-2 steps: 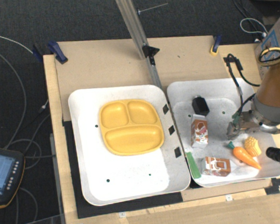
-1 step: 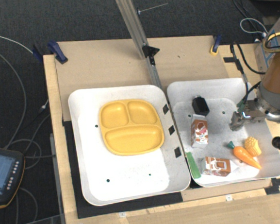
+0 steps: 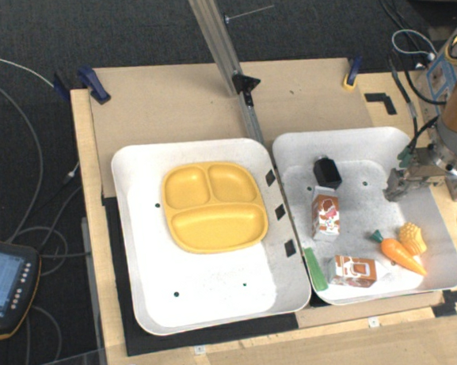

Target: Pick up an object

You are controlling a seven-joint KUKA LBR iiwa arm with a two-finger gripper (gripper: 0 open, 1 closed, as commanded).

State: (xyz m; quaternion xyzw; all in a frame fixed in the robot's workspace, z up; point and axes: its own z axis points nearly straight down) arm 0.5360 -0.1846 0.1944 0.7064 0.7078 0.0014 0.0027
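The right bin [image 3: 368, 143] holds several small items: a black block [image 3: 326, 171], a red-and-white carton [image 3: 325, 216], a second brown-and-white carton [image 3: 355, 271], a green stick [image 3: 315, 269] by the left wall, an orange toy carrot [image 3: 401, 255] and a yellow corn piece [image 3: 412, 237]. My gripper [image 3: 397, 184] hangs over the right bin's right side, above and slightly left of the corn and carrot. No item shows between its fingers.
The left bin [image 3: 143, 249] carries a yellow divided plate [image 3: 214, 206]. A metal pole [image 3: 220, 39] rises from the back of the bench between the bins. Blue clamps sit at the bench's back corners, and cables run at the far right.
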